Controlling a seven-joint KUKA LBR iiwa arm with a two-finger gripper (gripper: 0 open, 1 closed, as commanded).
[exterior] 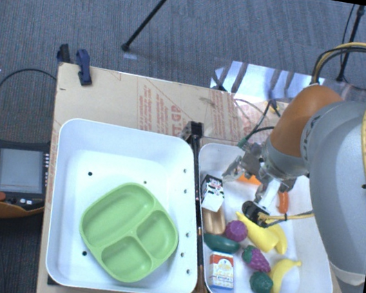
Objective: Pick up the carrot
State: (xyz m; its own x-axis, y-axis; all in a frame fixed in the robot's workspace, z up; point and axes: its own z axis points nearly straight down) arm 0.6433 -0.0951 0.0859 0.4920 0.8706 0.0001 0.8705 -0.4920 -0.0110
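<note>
Carrot (284, 201): far part of the right bin (309, 287), mostly hidden beneath the tool, orange ends showing.
Tool (249, 169): low over the carrot; opening and hold cannot be told.
Progress: judged at the grasp stage; lift not yet done.

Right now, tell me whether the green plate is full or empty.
Empty: all three compartments of the green plate in the left bin show bare.
</note>
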